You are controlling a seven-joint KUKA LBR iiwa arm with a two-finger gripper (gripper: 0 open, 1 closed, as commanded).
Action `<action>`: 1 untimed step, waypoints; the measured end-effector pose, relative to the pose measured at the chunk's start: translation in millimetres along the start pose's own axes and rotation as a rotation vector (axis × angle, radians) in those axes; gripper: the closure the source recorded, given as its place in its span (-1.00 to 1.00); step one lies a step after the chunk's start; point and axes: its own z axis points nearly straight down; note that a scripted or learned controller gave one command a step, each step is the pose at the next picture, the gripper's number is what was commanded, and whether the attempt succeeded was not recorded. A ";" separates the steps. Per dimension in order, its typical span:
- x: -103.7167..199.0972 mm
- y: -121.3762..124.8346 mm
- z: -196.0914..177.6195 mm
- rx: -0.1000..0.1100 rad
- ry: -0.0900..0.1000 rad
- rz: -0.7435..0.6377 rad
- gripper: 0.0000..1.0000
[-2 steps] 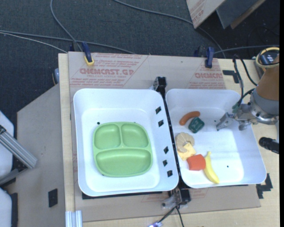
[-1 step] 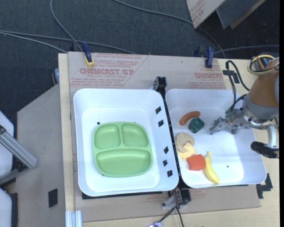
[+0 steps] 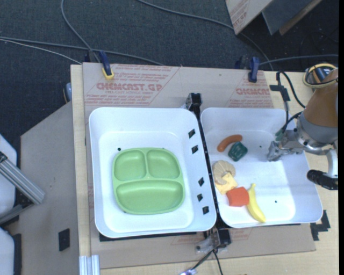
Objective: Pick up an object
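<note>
Since the tool (image 3: 275,152) hangs nearest the dark green piece (image 3: 237,151), that small toy looks light, hard, slippery; grip its flanks. Tool's spread: cannot tell.

Table on a dark carpeted floor, seen from above

The table (image 3: 134,86) is pale board printed with red lettering, held at its far edge by two clamps: one yellow-handled (image 3: 105,64), one blue (image 3: 253,68); dark carpet (image 3: 43,75) surrounds it; thin grey cables (image 3: 75,32) trail across the carpet; a cardboard box (image 3: 247,12) sits at the top; a ribbed metal rail (image 3: 19,174) lies at the left; light is even.
</note>
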 end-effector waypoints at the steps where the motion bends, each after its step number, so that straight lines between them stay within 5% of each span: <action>1: 1.6 -4.7 -60.5 -0.009 -0.008 0.002 1.00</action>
